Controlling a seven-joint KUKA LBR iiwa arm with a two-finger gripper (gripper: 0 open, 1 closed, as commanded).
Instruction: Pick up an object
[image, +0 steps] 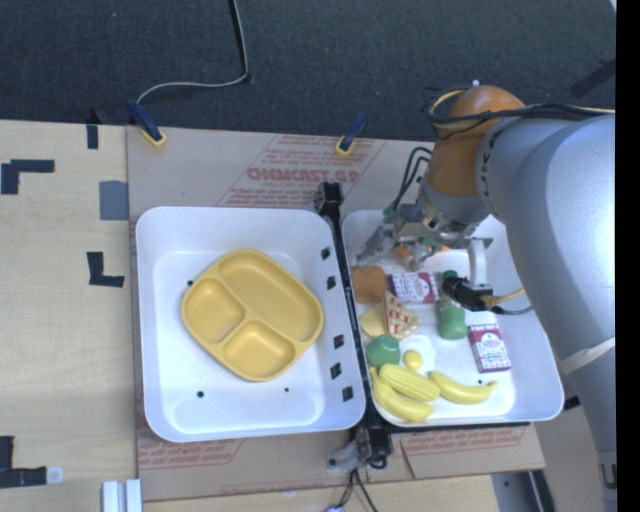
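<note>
The claw (415, 243) hangs just above the red-and-white packet (413, 288); whether it holds anything, I cannot tell.

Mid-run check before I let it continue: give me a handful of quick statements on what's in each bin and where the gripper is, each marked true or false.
1. The yellow divided tray lies in the left bin. True.
2. The bananas lie in the left bin. False: they lie near the front edge of the right bin.
3. The gripper is over the far end of the right bin. True.
4. The red and white carton lies on the yellow tray. False: it lies in the right bin, beside the green bottle.
5. The yellow tray has food in its compartments. False: all three are bare.
</note>
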